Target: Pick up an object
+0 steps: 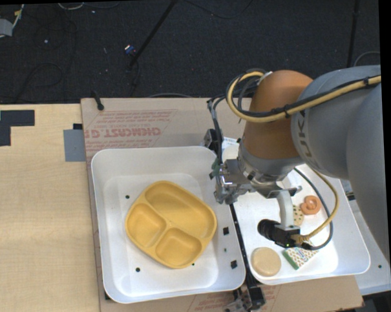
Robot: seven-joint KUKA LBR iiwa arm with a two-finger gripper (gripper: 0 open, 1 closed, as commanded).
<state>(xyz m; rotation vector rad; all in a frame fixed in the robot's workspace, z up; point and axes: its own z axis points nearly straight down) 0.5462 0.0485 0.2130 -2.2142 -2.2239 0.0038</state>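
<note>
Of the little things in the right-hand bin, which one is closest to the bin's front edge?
The round cream-coloured disc, at the near left corner of the right bin. The green-edged wedge lies beside it, and the small orange ring sits farther back.

You are looking at a robotics lab: a grey industrial arm (337, 133) reaches over a light wood desk (36, 217) bearing two white bins (109, 188) set on flattened printed cardboard (126, 126). At twelve o'clock, loose cables (148, 31) trail across dark carpet (62, 61). Black and grey tape marks (13, 124) sit on the desk at nine o'clock.
</note>
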